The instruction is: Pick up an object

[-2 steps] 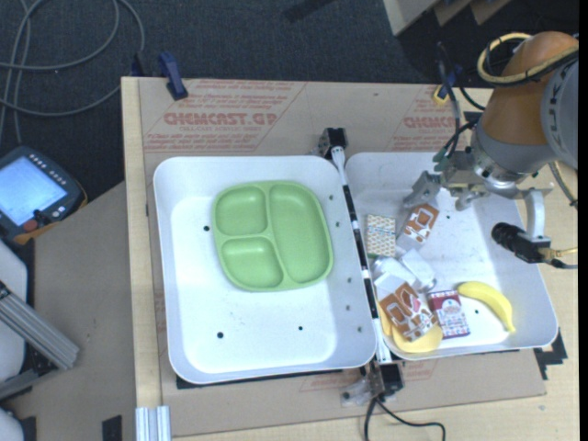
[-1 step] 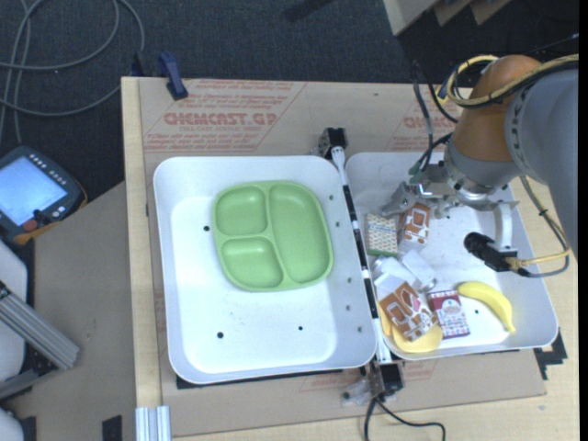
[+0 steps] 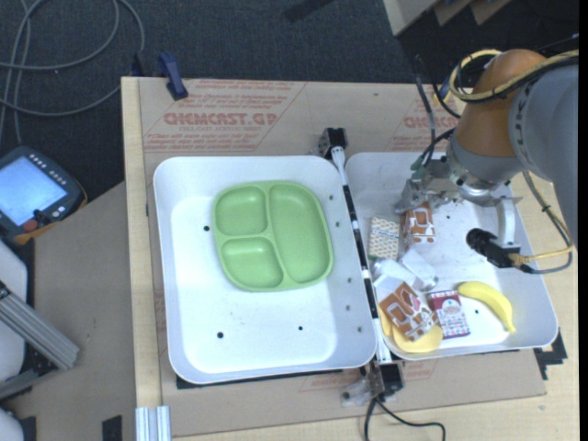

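one two-finger gripper (image 3: 424, 194) hangs low over the back of the right shallow white bin (image 3: 542, 324), under the grey arm with its orange band (image 3: 491, 108); whether it is wide, narrow or holding anything cannot be told, since the wrist hides it. it appears to sit just above or against a small orange-and-white snack packet (image 3: 420, 227), likely the intended pick. the rest of the clutter lies nearer the front: a patterned white wrapper (image 3: 384, 237), a brown-and-white carton (image 3: 405, 307) on a yellow dish (image 3: 415, 341), a red-and-white card box (image 3: 449, 314) and a yellow banana (image 3: 488, 301). this crowding probably explains the vertical approach. the green divided plastic tray (image 3: 273, 235) rests alone in the left white bin (image 3: 184, 338), perhaps as a drop place.
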Motion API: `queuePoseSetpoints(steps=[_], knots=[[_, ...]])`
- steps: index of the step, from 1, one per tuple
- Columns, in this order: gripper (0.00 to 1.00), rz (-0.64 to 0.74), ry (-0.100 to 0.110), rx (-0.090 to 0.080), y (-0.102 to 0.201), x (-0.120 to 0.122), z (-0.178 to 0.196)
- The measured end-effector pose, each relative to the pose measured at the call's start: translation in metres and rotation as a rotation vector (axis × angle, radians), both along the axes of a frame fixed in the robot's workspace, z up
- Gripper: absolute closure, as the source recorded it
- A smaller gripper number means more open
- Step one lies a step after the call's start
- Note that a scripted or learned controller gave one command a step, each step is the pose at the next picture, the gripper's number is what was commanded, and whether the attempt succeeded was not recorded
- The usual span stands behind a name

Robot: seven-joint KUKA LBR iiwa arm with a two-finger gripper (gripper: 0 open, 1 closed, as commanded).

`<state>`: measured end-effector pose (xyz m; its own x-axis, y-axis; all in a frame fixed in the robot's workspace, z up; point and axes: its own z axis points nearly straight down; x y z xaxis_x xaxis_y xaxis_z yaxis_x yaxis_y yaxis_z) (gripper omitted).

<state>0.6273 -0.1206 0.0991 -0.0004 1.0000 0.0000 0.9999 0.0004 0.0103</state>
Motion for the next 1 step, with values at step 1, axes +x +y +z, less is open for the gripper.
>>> queuePoseSetpoints(steps=[1], knots=[[1.0, 0.001, 0.009, 0.001, 0.0717, 0.005, 0.086]])
